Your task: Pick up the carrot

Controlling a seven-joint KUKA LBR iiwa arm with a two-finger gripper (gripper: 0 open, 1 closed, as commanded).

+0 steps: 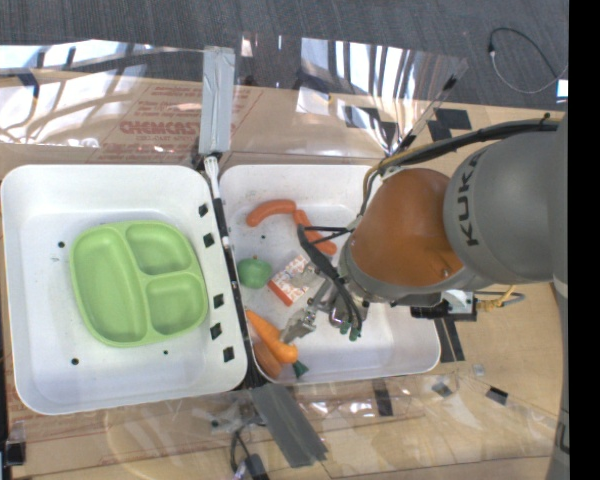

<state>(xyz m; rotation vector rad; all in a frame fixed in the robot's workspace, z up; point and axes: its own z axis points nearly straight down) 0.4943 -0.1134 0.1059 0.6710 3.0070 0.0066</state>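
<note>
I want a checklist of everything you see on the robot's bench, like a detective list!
Surface: two shallow white bins side by side, left bin and right bin, on a bench with brown cardboard.
Job's things: carrot lies at the right bin's near-left corner, green end toward the front wall.
Clutter: green divided plate in the left bin; in the right bin, a curved orange sausage-like piece, a small green ball-like item and a small orange-and-white packet.
Grippers: pincer hangs low over the right bin, just right of the carrot; whether it touches is unclear.
Cables: black cable on the grey floor; dark wires along the arm.
Surroundings: grey carpet-like floor; tape strips.
</note>
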